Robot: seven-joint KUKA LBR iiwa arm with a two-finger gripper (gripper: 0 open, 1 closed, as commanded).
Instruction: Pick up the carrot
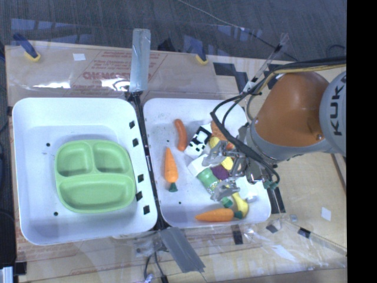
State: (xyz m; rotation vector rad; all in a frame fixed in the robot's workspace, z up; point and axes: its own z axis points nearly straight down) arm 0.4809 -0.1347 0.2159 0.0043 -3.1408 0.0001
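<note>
Camera view gives me a pale bench point(53, 69) under clear taped film, with dark ribbed floor beyond its far edge. I count two white bins: the left bin point(23, 158) holds one green tray point(94, 175) with three compartments, and bare white floor runs all round it. The right bin point(154, 158) holds three carrots. One carrot point(171, 167) lies alone near the left wall, green stub toward me, with clear floor on every side. A second carrot point(181, 133) lies just beyond it, toward the far wall. A third carrot point(215, 216) lies along the near wall, touching a yellow toy point(240, 203). The gripper point(227, 170) sits low over a crowded heap in the bin's right half; I cannot tell how its jaws stand. A black-and-white tag point(199, 139) shows beside it.
</note>
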